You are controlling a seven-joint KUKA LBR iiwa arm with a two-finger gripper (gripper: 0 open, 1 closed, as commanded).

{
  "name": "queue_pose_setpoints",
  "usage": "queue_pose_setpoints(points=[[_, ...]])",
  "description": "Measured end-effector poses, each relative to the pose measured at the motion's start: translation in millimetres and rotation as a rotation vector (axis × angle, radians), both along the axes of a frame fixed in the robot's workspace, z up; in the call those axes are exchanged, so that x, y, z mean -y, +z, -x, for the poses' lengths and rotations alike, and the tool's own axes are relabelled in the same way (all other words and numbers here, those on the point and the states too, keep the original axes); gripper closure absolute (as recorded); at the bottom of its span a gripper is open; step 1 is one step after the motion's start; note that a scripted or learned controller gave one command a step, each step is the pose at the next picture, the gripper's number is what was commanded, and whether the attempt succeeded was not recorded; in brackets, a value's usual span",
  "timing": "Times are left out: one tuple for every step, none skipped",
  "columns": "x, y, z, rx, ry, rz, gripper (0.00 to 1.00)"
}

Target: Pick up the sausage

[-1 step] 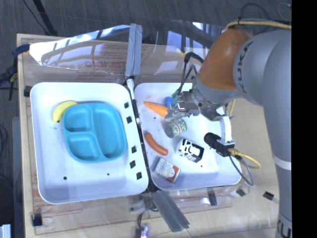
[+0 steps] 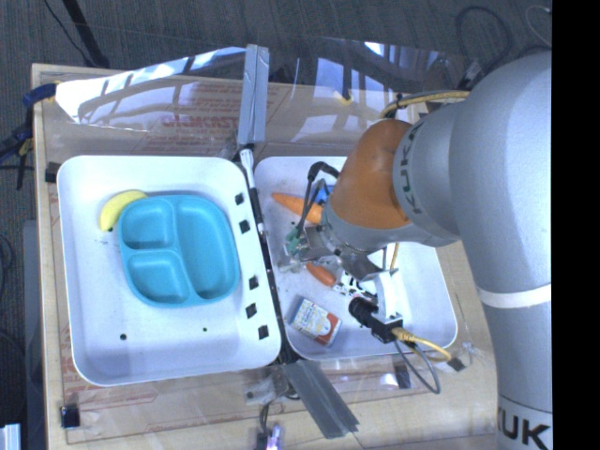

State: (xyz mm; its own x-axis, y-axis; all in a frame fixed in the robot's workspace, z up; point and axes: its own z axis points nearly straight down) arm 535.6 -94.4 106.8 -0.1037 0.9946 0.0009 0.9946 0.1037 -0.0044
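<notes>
The gripper (image 2: 323, 256) is lowered into the right bin (image 2: 441, 317); its opening cannot be told. The sausage (image 2: 322, 273), lying just below it, is seen slanted towards lower right

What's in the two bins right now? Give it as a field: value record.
left bin: white, shallow; holds blue three-compartment plastic plate and yellow banana at the plate's far-left corner
right bin: white, shallow; holds orange carrot-shaped piece, small printed carton, second orange piece under the arm
arm: grey with orange band, low over right bin
gripper: near the orange pieces, state unclear
sausage: cannot tell which item
</notes>
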Motion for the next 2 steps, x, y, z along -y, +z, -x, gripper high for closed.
queue_pose_setpoints(points=[[34.5, -14.3, -10.7, 0.005, 0.018, 0.000, 0.00], [36.0, -15.2, -1.7, 0.002, -0.021, -0.001, 0.00]])
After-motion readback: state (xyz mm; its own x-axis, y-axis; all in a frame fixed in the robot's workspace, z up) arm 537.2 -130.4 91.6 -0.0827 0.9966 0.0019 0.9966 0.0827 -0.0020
